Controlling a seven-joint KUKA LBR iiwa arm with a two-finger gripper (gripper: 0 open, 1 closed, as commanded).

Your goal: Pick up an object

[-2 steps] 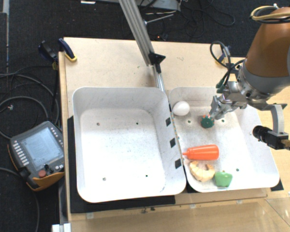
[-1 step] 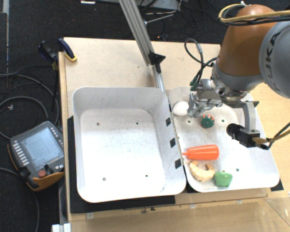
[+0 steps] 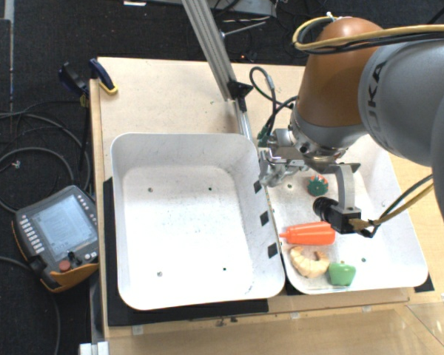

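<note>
Overhead, arm (image 3: 377, 87) above right bin (image 3: 399, 265), jaws' state unclear, carrot (image 3: 308, 234), green pepper (image 3: 342, 274) nearby.

A: Bright, even overhead light washes the two white bins (image 3: 185, 198); their floors nearly bleach out at frame centre.

B: Shadows?

A: Soft and short, beneath the arm (image 3: 385, 80) at upper right. The dark floor at far left loses detail; focus is slightly soft throughout.
</note>
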